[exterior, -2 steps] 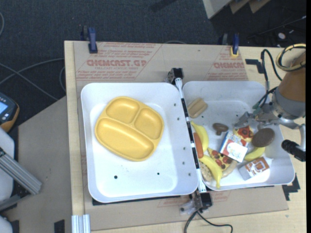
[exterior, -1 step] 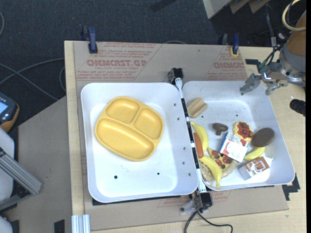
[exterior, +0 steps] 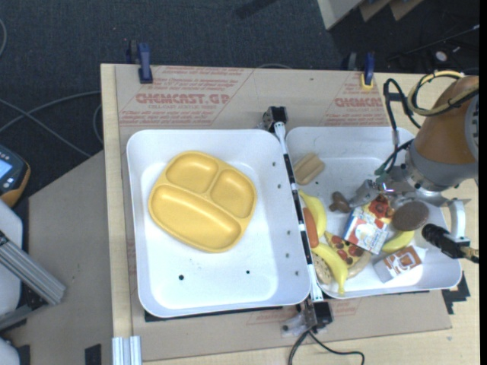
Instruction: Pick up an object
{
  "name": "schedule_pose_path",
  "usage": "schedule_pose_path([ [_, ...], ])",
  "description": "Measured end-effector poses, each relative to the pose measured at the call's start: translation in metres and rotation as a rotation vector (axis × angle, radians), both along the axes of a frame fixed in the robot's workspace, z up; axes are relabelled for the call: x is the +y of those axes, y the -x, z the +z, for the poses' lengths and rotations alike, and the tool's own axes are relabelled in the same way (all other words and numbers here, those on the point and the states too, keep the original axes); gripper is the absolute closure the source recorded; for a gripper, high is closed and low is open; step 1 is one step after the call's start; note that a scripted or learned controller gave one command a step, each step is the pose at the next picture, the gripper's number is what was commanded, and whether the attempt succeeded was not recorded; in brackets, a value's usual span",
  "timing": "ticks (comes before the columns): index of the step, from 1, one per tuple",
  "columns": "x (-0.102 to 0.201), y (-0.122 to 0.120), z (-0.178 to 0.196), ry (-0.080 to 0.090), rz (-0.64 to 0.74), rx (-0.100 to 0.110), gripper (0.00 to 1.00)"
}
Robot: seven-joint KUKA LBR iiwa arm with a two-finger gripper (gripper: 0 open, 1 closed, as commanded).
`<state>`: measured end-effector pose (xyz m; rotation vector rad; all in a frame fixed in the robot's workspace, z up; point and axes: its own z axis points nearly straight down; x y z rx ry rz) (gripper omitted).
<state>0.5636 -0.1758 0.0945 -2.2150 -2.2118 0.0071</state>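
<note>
The right bin [exterior: 342, 139] holds a heap of toy food. In it lie a tan bread piece [exterior: 308, 168], a yellow banana [exterior: 316, 214], an orange carrot-like stick [exterior: 310, 231], a white and red carton [exterior: 367, 227], a pizza slice [exterior: 340, 254] and a small red and white box [exterior: 401, 262]. My gripper [exterior: 389, 198] reaches in from the right and hangs low over the carton and a brown round piece [exterior: 411, 215]. The wrist hides what is under it.
A yellow divided plate [exterior: 202, 199] lies in the left bin [exterior: 228, 287]. A black divider clip [exterior: 275, 117] sits between the bins. Blue clamps [exterior: 141, 58] hold the board at the far edge. A cable [exterior: 396, 105] loops beside the arm.
</note>
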Motion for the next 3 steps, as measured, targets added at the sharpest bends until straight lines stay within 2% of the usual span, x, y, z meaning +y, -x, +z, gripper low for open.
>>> schedule_pose_path([
  [1,-0.033,-0.006,-0.010,0.007,0.000,-0.013,0.00],
  [2,-0.047,-0.056,0.037,0.008,0.003,-0.019,0.00],
  [3,-0.022,-0.100,0.134,0.009,0.006,-0.025,0.00],
])
